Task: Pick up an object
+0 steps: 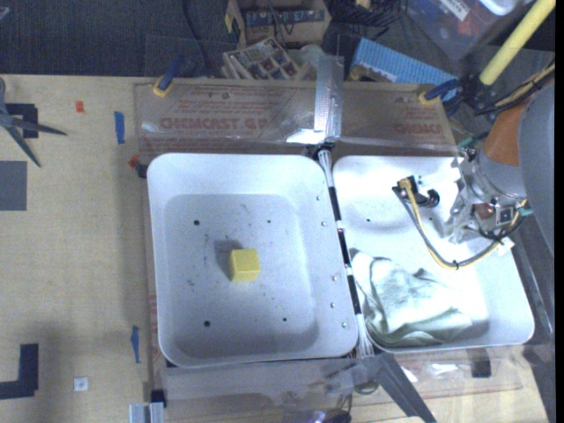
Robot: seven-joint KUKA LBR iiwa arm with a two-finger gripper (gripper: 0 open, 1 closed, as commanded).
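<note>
While over right bin (372, 197), pincer (471, 218) downward.

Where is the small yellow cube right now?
In the camera view, the small yellow cube lies near the middle of the left white bin, on its floor; the crumpled pale cloth lies in the neighbouring right white bin.

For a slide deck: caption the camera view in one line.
The arm's gripper is over the right bin, which holds a crumpled pale cloth; a yellow block lies in the left bin.
</note>
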